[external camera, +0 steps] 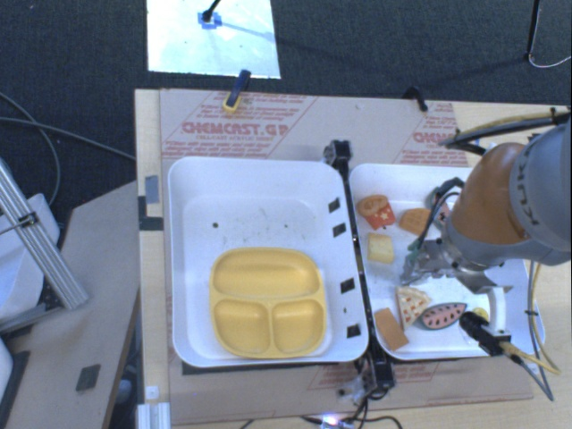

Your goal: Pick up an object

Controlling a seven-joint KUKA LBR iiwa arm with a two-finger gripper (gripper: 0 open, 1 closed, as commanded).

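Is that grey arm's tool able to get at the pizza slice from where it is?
Probably yes. The tool hangs in the right bin just above the pizza slice, which lies uncovered, though the watermelon slice and a brown piece crowd it.

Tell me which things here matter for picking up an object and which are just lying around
For the job: gripper; right bin; pizza slice; watermelon slice; red piece; pale yellow block; brown slab.
Lying about: left bin; yellow divided tray.
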